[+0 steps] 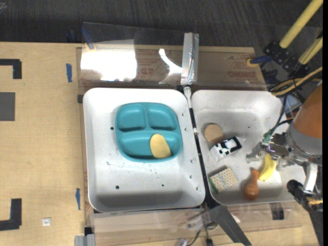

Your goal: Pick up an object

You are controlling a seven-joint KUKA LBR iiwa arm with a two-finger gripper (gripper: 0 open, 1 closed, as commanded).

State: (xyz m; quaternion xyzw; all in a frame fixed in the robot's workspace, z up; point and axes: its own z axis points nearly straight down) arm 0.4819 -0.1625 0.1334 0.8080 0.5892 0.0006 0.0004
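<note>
On the left, the left bin [102, 188] holds a teal tray [148, 131] with 3 compartments: 2 small ones on the far side and 1 long one on the near side. A yellow oval object [160, 146] lies in the long near compartment, toward its right end.

A clear divider wall [189, 60] stands at the far edge between the 2 bins.

Moving right, the right bin [230, 102] carries 5 loose things. A tan round piece [213, 132] sits near the bin's left side, and just beside it on the near right lies a black-and-white toy [227, 146]. Nearer still, a speckled flat sponge-like square [224, 179] rests close to the bin's near left corner. To its right a brown pear-shaped object [252, 184] lies with its narrow end pointing far. A yellow banana-like piece [267, 168] is just beside it, on the far right.

My gripper [270, 150] hangs over the right side of this bin, directly above the yellow banana-like piece, with my grey wrist and orange band [312, 119] at the right edge. I cannot tell how my end effector stands, or whether it touches anything.
</note>
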